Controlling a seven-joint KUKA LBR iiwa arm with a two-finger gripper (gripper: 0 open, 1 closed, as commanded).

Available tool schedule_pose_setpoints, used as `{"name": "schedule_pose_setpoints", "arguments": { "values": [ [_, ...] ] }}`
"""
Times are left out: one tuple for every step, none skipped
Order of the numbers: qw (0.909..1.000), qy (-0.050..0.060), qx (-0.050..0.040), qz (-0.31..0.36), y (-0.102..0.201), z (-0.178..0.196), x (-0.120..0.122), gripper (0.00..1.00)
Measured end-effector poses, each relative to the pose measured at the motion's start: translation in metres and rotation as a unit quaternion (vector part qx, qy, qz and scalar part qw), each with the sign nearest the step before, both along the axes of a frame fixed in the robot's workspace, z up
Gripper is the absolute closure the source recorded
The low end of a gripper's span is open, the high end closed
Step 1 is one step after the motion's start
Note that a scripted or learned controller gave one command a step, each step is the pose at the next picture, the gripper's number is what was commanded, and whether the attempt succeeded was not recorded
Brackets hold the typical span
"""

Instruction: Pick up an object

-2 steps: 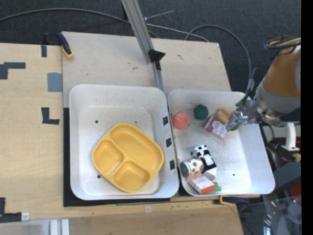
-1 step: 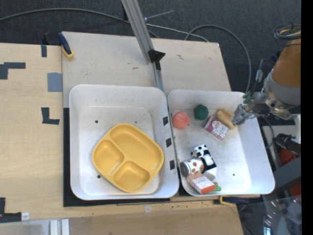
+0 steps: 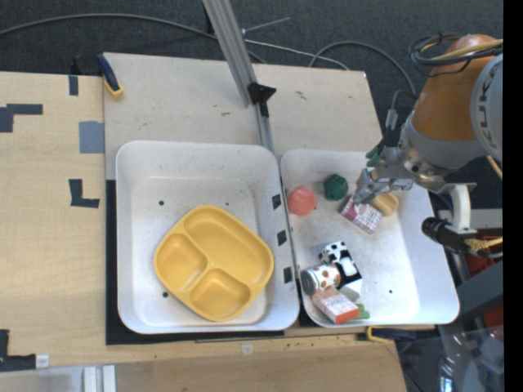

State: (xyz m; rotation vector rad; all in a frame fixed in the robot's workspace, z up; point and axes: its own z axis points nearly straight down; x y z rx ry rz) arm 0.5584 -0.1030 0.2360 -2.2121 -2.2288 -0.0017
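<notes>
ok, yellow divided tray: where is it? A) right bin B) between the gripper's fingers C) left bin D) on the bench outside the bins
C: the yellow divided tray lies flat in the left bin, apart from the gripper over the right bin.

Two white bins (image 3: 131,219). One yellow tray (image 3: 214,261). One red ball (image 3: 301,201), one green ball (image 3: 335,187). One pink box (image 3: 360,216). Perhaps three small items heaped near the front (image 3: 335,288).
</notes>
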Motion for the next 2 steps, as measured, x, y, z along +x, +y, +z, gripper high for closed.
{"name": "schedule_pose_setpoints", "arguments": {
  "values": [
    [1.0, 0.001, 0.0, 0.0, 0.061, -0.01, 0.009, 1.0],
    [1.0, 0.001, 0.0, 0.001, 0.125, -0.01, 0.013, 1.0]
  ]
}}
